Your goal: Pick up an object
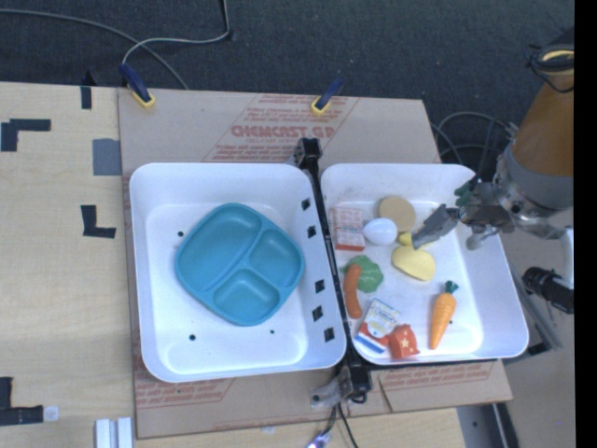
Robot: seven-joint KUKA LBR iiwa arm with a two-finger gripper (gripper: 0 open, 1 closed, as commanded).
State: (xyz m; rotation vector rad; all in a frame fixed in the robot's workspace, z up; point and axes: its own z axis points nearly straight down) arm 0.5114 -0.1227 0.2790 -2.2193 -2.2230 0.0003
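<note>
The right bin point(494, 292) holds several toy foods. Among them are a tan round piece point(396, 211), a white egg point(380, 231), a yellow fruit point(415, 263) and an orange carrot point(441, 314). There are also a green vegetable point(367, 273), an orange sausage-like piece point(352, 290), a red-and-white packet point(348, 225), a small printed packet point(380, 317) and a red item point(402, 342). My gripper point(427, 231) reaches in from the right. It hangs low over the bin, with its tip just above the yellow fruit and right of the egg. Nothing is seen held in it.
The left bin point(149, 250) holds a blue divided plate point(241, 262). Both bins sit on a cardboard sheet point(270, 129) fixed with clips at the back. A black divider point(322, 250) runs between the bins. The arm's body point(546, 157) stands over the right bin's right edge.
</note>
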